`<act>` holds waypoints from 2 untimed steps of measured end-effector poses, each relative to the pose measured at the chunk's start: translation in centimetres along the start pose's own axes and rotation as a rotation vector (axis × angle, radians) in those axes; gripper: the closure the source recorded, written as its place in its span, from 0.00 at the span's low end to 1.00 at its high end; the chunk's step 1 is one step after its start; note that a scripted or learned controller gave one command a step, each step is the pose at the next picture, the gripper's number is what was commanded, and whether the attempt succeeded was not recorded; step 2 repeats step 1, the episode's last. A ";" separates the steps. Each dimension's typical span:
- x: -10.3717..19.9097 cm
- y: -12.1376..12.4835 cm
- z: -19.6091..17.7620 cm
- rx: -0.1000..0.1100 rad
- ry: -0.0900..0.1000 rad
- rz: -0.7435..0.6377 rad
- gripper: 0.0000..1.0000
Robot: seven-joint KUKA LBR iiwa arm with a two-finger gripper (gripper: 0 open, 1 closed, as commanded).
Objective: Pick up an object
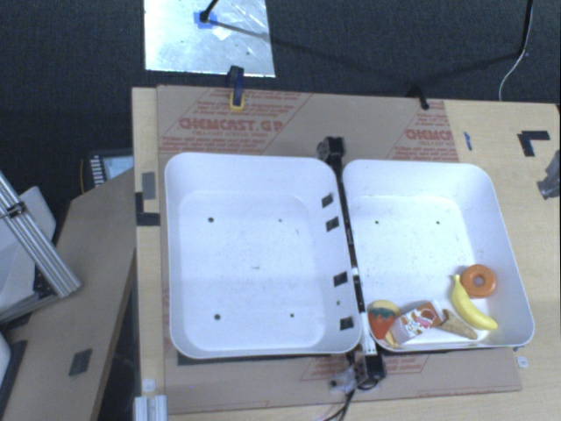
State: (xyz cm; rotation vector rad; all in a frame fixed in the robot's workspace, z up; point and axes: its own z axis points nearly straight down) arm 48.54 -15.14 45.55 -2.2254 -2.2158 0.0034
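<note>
Several small objects lie in the front right corner of the right bin [412, 226]. A yellow banana [472, 303] lies against the right wall, with an orange ring [479, 280] just behind it. Along the front wall sit a red-and-orange round fruit [382, 318], a white-and-red packet [419, 319] and a brown cone-shaped piece [458, 326]. A grey part of my gripper [551, 175] pokes in at the right edge, over the bench outside the right bin and far behind the objects.
The left bin [254, 253] sits beside the right one, with black clips [340, 253] along the shared wall. Both rest on a cardboard sheet [263, 121]. A silver plate [209, 24] lies at the back; a metal frame [31, 235] stands at the left.
</note>
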 end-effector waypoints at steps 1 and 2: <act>0.6 0.1 -3.2 -0.008 -0.001 -0.010 1.00; 0.6 0.1 -3.2 -0.008 -0.001 -0.010 1.00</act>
